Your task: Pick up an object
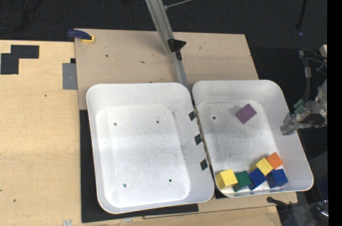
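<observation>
My gripper: it sits at the right edge of the view, just outside the right bin's right rim, above the bench edge. I cannot tell whether it is released or clenched; it is small and blurred here, and I see nothing in it.
My arm: little of it is visible, just cables and a pale part at the far right, above the gripper.
Right bin: shallow and white, with all the loose objects in it.
Purple block: it lies alone on the floor of the right bin, in the upper middle, turned at an angle, well apart from the gripper and from the other blocks.
Block cluster: it is crowded into the near right corner of the right bin. From left to right I see a yellow block, a green block, a blue block, a second yellow block, an orange block and a second blue block. They touch or overlap one another.
Left bin: white, beside the right bin, joined to it by black clips along the shared edge.
Metal rail: it slants from the top of the view down to the gap between the bins.
</observation>
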Action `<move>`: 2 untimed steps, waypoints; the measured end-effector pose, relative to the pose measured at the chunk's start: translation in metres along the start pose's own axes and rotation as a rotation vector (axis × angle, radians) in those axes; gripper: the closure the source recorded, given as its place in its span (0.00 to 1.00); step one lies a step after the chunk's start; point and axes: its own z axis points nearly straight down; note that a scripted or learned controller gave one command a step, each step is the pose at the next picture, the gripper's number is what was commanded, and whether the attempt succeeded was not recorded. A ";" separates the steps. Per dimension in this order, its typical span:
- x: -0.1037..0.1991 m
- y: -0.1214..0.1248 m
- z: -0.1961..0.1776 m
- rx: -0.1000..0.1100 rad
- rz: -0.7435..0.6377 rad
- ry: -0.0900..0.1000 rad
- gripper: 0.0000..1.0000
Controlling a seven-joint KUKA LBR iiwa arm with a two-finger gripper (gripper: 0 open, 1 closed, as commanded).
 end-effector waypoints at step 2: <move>0.052 0.020 -0.024 0.008 -0.004 0.004 1.00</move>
